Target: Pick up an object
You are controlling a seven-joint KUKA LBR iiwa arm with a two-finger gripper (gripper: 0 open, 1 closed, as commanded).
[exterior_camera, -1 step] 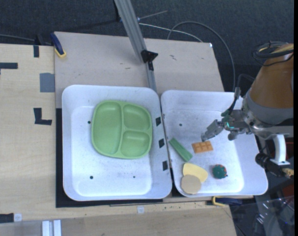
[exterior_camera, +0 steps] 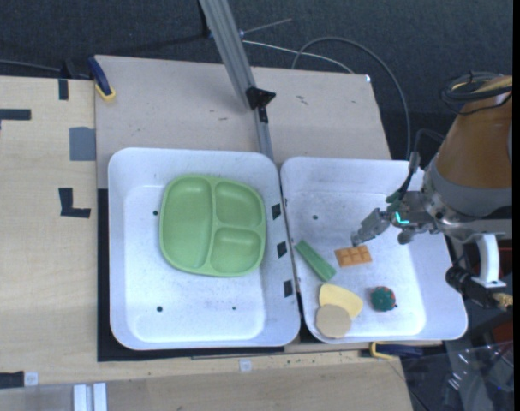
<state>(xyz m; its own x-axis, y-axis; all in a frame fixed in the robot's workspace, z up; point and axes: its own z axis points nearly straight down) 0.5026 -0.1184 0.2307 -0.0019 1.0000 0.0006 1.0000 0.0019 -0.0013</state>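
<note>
claw [exterior_camera: 368, 227] hovers above the orange waffle [exterior_camera: 354, 256] in the right bin [exterior_camera: 431, 315]; grip state unclear.

Claw [exterior_camera: 365, 230] above orange waffle [exterior_camera: 354, 256], right bin [exterior_camera: 439, 315].

A pale wooden bench [exterior_camera: 37, 229] stands on dark carpet [exterior_camera: 88, 11], with a metal pole [exterior_camera: 230, 41] slanting overhead.
</note>
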